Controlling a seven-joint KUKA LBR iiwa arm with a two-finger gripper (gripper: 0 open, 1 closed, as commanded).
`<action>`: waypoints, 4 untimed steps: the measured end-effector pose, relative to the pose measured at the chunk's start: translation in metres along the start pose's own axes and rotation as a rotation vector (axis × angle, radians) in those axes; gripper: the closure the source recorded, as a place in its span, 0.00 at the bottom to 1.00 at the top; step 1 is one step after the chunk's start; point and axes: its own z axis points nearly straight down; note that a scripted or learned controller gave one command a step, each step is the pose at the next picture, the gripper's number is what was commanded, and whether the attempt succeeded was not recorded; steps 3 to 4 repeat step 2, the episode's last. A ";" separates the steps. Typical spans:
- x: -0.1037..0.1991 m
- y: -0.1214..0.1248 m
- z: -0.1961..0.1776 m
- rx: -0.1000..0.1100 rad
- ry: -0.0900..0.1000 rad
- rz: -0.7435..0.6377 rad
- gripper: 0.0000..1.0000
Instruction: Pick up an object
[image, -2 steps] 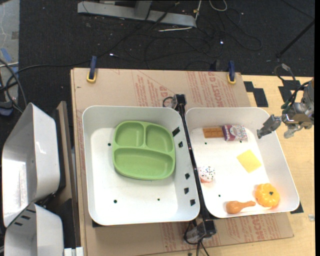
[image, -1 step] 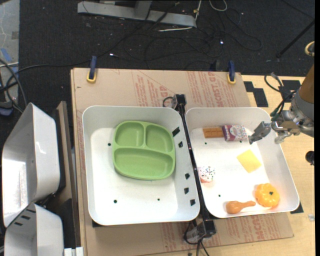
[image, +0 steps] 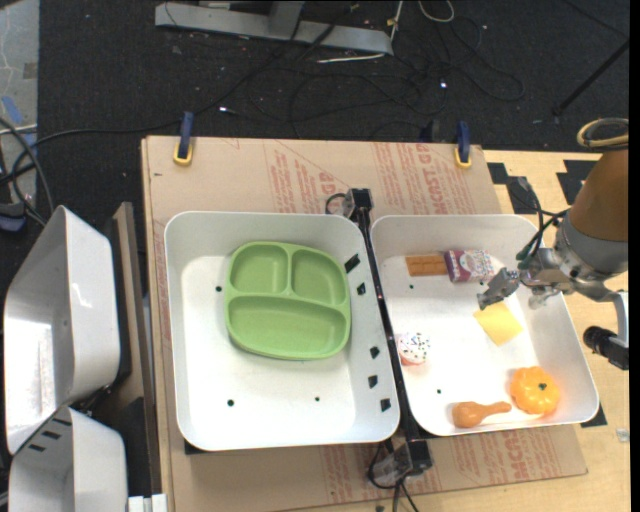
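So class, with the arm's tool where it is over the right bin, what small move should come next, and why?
Probably a short descent onto the yellow block. The tool sits just above it in the right bin, with nothing visibly between its fingers. The other items, like the orange pumpkin, lie farther away, so the block is likely the easiest target.

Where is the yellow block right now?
The yellow block lies in the right bin, toward its right side, just below the hand and above the orange pumpkin.
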 end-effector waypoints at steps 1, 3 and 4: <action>0.001 0.000 0.054 -0.001 0.000 0.000 0.00; 0.000 0.001 0.040 -0.007 -0.003 0.001 1.00; 0.000 0.001 0.040 -0.007 -0.003 0.001 1.00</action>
